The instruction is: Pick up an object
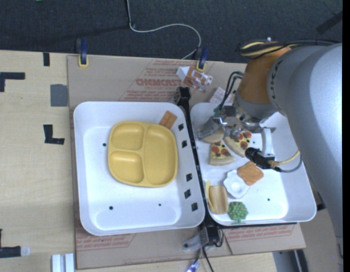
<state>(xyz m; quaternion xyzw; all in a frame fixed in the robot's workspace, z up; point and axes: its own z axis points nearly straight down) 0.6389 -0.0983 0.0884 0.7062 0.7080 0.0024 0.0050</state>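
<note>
Hand (225, 123) low in right bin (288, 208), over pizza slices (221, 152), grip state indiscernible, yellow plate (144, 153) left.

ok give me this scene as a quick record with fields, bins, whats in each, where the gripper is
left bin: shallow white bin holding a yellow three-compartment plastic plate
right bin: shallow white bin holding toy food
toy food: pizza slice, white fried egg, brown toast piece, green broccoli, tan bread roll
gripper: gripper low over the right bin's far end, near the pizza slice
grasp: cannot tell
arm: grey with orange band, reaching in from the right
</note>
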